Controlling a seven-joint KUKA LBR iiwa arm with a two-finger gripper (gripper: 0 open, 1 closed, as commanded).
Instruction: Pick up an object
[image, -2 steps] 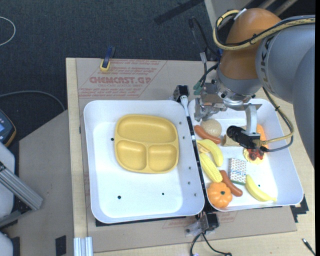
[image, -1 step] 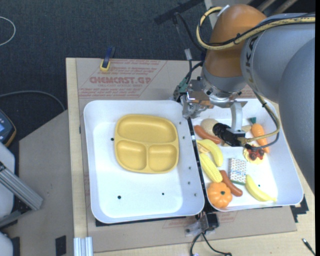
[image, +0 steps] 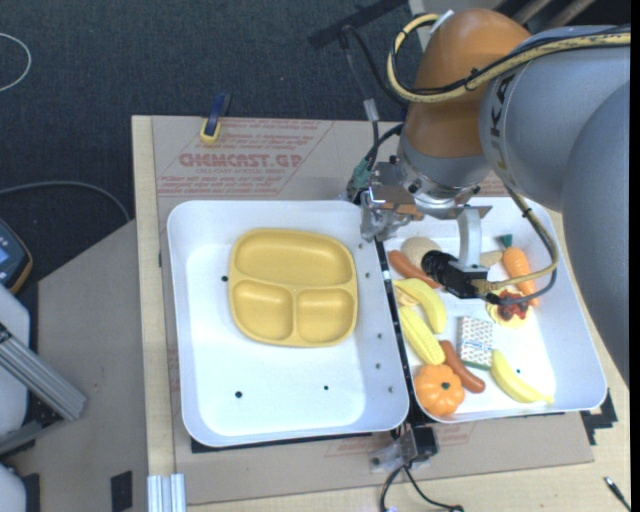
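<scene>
Your gripper (image: 436, 208) is hanging over the right bin's (image: 572, 345) far end, near a red sausage (image: 406, 264); you cannot tell its grip state.

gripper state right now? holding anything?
Gripper: cannot be told whether open or closed; no object visibly held. It sits at the top-left corner of the right bin.
</scene>
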